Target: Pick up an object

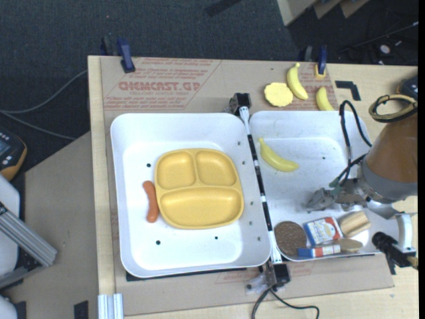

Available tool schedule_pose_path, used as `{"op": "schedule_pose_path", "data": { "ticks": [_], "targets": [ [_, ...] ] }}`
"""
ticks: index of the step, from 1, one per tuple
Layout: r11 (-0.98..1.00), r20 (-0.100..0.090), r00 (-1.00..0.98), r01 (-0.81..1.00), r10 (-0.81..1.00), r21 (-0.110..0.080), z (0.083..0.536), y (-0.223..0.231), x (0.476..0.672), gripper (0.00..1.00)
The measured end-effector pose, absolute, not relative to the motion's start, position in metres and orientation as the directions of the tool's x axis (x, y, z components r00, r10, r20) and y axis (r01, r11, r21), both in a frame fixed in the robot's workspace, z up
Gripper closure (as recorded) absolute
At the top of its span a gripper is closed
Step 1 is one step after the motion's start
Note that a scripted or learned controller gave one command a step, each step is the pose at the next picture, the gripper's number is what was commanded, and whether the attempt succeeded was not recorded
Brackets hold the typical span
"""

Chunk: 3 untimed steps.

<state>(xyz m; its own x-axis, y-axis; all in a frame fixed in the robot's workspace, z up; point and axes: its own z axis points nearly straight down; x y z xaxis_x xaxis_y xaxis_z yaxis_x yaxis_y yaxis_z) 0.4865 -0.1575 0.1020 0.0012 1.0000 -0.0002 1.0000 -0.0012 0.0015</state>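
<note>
At right of frame the gripper (323, 198) hangs low in the right bin (312, 128), fingers spread and holding nothing (the toy banana (277, 158) lies up-left, apart from it).

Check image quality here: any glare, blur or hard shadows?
Camera view: even, soft lighting; white bins bright but not blown out; yellow plate and banana sharp with faint shadows; gripper looks slightly soft, small items beside it hard to resolve.

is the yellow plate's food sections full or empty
Empty: all three sections of the yellow plate show bare yellow; the sausage lies beside it, on the bin floor.
</note>
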Motion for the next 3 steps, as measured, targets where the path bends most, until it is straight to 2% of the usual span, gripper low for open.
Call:
{"op": "schedule_pose_path", "data": {
  "ticks": [1, 2, 3],
  "targets": [
    [0.007, -0.001, -0.007, 1.000, 1.000, 0.008, 0.084, -0.134, 0.586, 0.00],
    [-0.005, 0.001, 0.005, 1.000, 1.000, -0.007, 0.084, -0.152, 0.509, 0.00],
    [0.004, -0.001, -0.004, 1.000, 1.000, 0.003, 0.085, -0.119, 0.543, 0.00]
  ]
}}
